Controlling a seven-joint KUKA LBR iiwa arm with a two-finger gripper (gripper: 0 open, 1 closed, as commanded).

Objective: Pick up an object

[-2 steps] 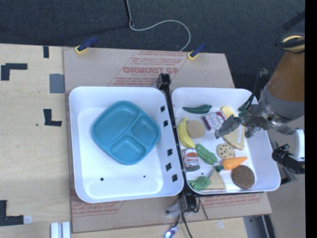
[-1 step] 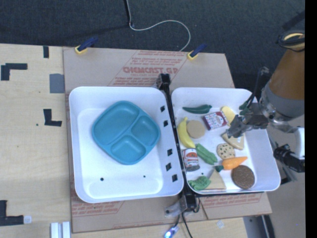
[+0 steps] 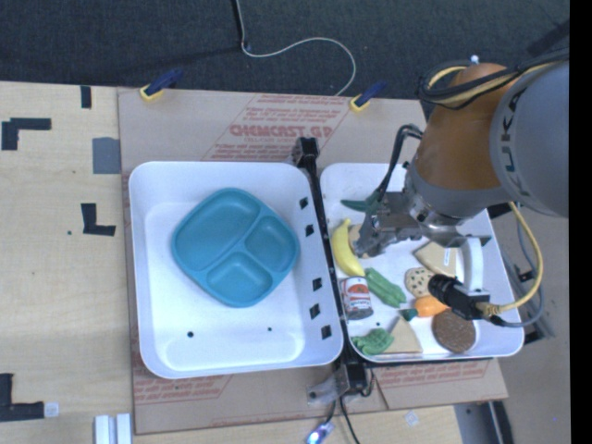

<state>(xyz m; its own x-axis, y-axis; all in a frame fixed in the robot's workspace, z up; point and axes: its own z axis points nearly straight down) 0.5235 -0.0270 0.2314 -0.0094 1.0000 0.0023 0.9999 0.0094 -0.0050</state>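
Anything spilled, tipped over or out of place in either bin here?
Nothing stands out. The blue divided plate lies flat in the left bin. The toy foods, a banana among them, lie loose in the right bin beneath the gripper.

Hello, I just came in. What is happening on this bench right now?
A grey and orange robot arm reaches over the right bin, its gripper low above the toy food, near a yellow banana. Nothing shows between its fingers, so nothing looks picked up yet. The left bin holds a blue divided plate.
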